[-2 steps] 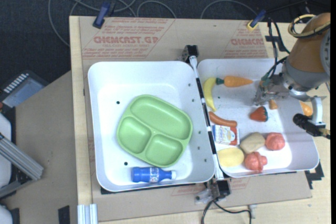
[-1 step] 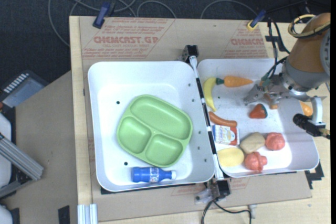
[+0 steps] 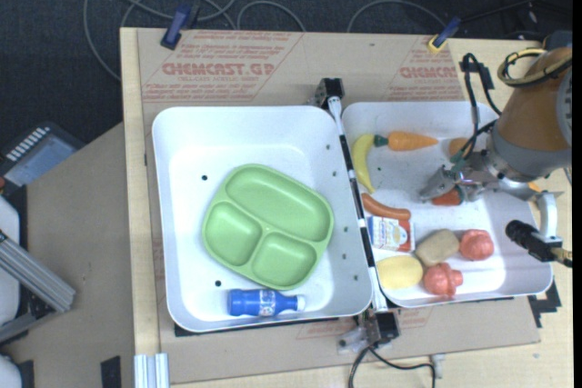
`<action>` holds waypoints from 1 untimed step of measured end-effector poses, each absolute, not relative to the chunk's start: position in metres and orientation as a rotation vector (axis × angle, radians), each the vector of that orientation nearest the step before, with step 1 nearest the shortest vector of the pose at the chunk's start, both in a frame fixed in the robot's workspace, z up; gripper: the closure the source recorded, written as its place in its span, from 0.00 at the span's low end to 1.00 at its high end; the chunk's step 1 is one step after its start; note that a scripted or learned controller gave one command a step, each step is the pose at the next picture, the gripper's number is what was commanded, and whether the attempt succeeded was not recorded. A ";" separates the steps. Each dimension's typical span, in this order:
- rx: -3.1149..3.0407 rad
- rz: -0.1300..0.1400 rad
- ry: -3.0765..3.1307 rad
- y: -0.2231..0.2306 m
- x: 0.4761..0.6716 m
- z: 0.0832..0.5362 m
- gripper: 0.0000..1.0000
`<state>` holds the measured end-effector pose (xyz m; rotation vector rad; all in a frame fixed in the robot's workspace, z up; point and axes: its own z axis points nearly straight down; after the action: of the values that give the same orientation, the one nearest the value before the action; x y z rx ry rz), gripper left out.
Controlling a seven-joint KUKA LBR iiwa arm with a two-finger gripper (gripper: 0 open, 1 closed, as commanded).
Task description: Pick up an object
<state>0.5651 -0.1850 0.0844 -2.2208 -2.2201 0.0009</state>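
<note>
Object for pickup: small red-orange item (image 3: 446, 198) in right bin (image 3: 400, 115), directly beneath gripper (image 3: 440, 188), partly hidden by it.
Left bin (image 3: 173, 195): green divided tray (image 3: 265, 225); blue bottle (image 3: 264, 303) along near wall.
Right bin, further: carrot (image 3: 411, 140), banana (image 3: 363, 159), sausage (image 3: 386, 208), yellow lemon-like fruit (image 3: 398, 272), potato (image 3: 438, 245), two red fruits.
Gripper: low over item; open or closed, cannot tell.
Advice: centre over item, descend straight, avoid sausage nearby, lift slowly.
</note>
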 end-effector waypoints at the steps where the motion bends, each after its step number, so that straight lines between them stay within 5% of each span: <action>1: -2.223 -0.001 -2.221 -0.185 0.566 0.095 1.00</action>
<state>0.5657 -0.1852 0.0947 -2.2234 -2.2213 -0.0009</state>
